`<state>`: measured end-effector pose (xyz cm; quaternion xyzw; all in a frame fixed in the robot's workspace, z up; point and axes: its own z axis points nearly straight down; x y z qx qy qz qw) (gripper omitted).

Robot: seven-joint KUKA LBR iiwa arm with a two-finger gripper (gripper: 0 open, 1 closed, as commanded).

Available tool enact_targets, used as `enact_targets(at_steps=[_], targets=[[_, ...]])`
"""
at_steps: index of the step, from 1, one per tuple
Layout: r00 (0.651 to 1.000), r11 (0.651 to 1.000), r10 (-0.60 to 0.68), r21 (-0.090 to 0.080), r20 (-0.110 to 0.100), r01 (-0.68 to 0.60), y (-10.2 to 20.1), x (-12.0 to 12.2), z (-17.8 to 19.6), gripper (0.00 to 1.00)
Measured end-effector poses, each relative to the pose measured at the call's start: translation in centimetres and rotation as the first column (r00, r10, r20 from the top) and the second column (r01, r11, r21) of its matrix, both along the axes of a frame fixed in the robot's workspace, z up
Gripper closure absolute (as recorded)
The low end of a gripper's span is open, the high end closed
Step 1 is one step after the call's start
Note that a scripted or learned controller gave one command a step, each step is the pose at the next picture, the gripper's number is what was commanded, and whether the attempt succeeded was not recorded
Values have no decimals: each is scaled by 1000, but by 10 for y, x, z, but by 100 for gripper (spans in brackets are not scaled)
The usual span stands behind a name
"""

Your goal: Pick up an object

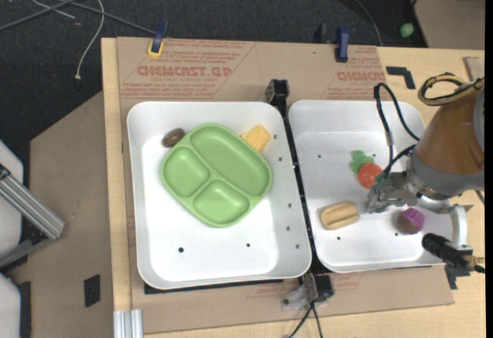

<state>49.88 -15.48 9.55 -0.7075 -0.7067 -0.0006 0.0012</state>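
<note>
My gripper (pixel 379 196) hangs low in the right bin (pixel 331 128), coming in from the right. It sits just below an orange-red toy with a green top (pixel 365 167) and just right of a tan bread-like piece (pixel 339 215). A purple toy (pixel 410 219) lies to its lower right, next to the wrist. I see nothing held between the fingers.
The left bin (pixel 154 198) holds a green divided plate (pixel 216 173), a small brown object (pixel 173 137) at its upper left and a yellow piece (pixel 256 137) at its upper right. A black cable (pixel 389 117) loops over the right bin.
</note>
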Motion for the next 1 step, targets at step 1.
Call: enact_targets(at_steps=[1], targets=[[1000, 1000, 1, -3, 4, -1, -3, -2, 43, 100]])
